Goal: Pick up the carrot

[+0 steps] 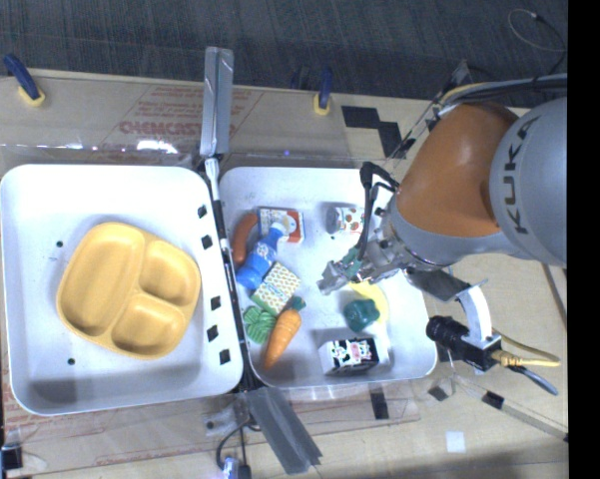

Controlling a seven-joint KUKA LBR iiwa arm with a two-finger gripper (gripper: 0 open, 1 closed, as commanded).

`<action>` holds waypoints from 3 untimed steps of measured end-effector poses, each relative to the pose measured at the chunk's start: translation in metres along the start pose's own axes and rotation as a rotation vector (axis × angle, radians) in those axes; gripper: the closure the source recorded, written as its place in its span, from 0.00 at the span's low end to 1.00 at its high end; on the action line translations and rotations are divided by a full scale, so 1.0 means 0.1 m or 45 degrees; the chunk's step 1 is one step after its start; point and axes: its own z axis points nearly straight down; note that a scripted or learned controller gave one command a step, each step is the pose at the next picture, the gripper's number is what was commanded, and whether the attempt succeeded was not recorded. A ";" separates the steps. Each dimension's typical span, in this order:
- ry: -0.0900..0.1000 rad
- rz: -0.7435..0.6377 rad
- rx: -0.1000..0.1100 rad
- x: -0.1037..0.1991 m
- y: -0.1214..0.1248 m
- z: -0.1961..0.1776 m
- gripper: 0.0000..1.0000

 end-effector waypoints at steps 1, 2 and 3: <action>0.000 0.001 0.000 0.00 0.00 0.00 0.00; 0.003 -0.131 0.003 -0.10 -0.05 1.52 0.00; 0.002 -0.136 0.001 -0.10 -0.03 1.42 1.00</action>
